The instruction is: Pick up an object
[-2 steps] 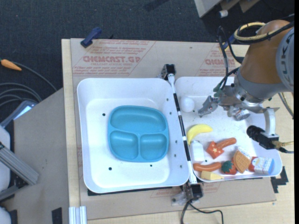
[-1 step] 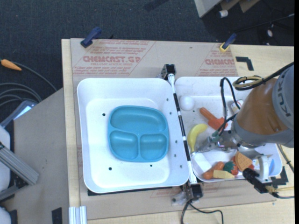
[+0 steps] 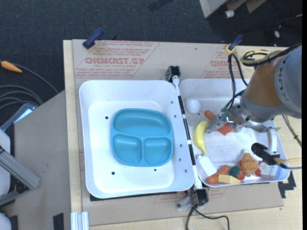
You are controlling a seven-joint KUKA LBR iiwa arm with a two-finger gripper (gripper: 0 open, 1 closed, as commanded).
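The grey arm [image 3: 276, 87] with its orange band reaches in from three o'clock over the right-hand white bin [image 3: 211, 86], one of two set side by side on a cardboard-covered worktop [image 3: 120, 61]. Its end effector [image 3: 222, 124] hangs low over the bin floor, a little toward nine o'clock of the bin's middle. From this angle it cannot be told whether it is apart or together, nor whether it has hold of anything.

A small red piece [image 3: 224, 130] lies right at the tip, on its six o'clock side. An orange carrot-like piece [image 3: 209, 114] sits just beside the tip at eleven o'clock, and a yellow banana [image 3: 200, 135] curves along the bin's nine o'clock wall, near the end effector but apart from it. A white ball [image 3: 193, 105] rests in the ten o'clock corner. A white block [image 3: 207, 166] lies at seven o'clock. A heap of small toys [image 3: 236, 171], orange, yellow, green, red and a brown cracker-like one, crowds the six o'clock wall.

The left-hand bin [image 3: 96, 128] carries a blue divided plate [image 3: 142, 137] lying flat near its middle. Blue clamps [image 3: 93, 37] grip the worktop's twelve o'clock edge.
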